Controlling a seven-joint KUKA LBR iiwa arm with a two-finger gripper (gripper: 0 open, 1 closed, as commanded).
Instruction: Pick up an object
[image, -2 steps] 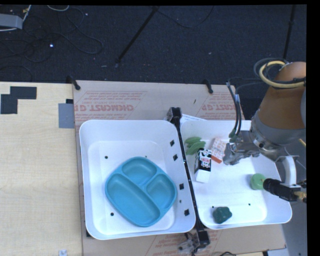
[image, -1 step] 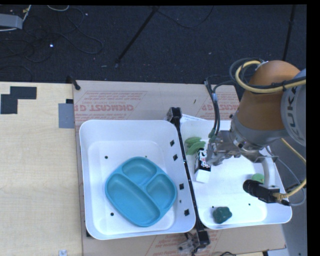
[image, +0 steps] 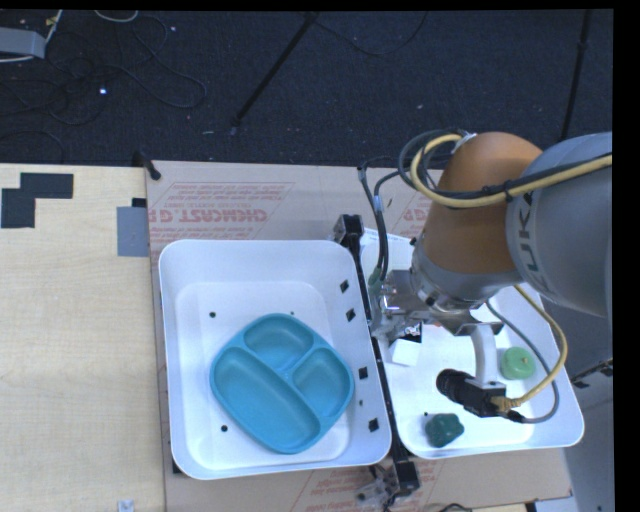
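Observation:
My gripper (image: 402, 322) hangs low over the left side of the right bin (image: 560, 425), close to the wall it shares with the left bin. The wrist and the grey arm cover much of that bin. A small light-green round object (image: 517, 362) lies near the bin's right side. A dark teal lump (image: 443, 430) rests by the bin's front edge. A small white piece (image: 405, 351) shows just under the gripper; I cannot tell what it is or whether it is held.
The left bin (image: 190, 300) holds a blue divided plate (image: 282, 383). Black clips line the wall between the bins. Cardboard lies under both bins, with a pale wooden bench top to the left.

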